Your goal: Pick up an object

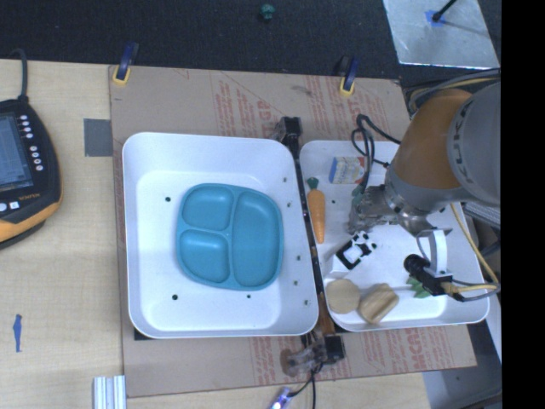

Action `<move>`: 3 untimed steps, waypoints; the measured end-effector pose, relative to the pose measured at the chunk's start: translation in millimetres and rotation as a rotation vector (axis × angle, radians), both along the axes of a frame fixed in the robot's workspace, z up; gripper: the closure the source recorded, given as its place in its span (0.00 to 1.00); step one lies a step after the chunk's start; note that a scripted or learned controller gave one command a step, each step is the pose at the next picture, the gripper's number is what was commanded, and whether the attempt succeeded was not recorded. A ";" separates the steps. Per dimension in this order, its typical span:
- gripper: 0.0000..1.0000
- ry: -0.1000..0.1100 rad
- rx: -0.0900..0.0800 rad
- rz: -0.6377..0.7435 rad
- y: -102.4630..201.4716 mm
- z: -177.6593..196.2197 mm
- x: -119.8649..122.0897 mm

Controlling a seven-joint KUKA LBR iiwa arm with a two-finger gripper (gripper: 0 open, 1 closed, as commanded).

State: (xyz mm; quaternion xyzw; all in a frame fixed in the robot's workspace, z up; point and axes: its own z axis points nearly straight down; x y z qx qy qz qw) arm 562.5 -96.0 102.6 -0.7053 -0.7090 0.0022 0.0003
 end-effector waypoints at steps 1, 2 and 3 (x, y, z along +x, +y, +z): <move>0.00 0.000 0.000 0.000 0.1 -0.2 -0.1; 0.00 0.001 -0.001 -0.001 -4.8 -10.2 56.9; 0.00 0.001 0.002 -0.001 1.8 -11.3 -13.0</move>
